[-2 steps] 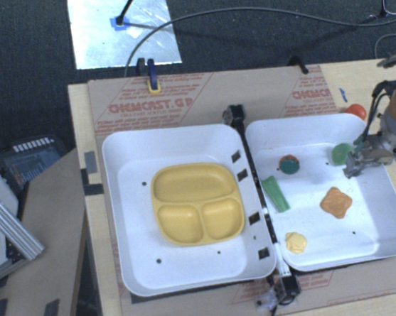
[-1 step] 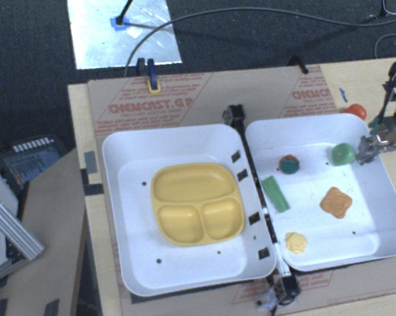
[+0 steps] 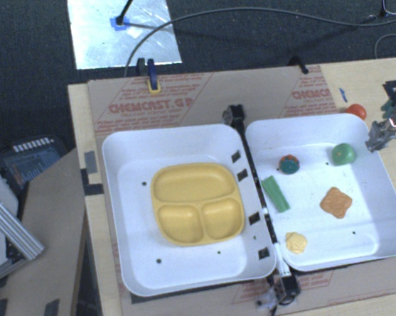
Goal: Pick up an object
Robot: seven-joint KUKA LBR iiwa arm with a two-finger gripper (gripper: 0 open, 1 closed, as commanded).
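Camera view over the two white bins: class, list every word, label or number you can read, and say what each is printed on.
"CHEMCAST" in red, followed by letters too blurred to read: on the brown protective sheet behind the left white bin.
A second red print of the same kind, too blurred to read: on that sheet behind the right white bin.
Yellow three-compartment tray: no text.

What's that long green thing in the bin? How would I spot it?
Look in the right bin, along its left wall by the divider. The green stick lies there, slanted, below the small teal-and-red ball. It is the only long, flat piece; its neighbours are round or lumpy.
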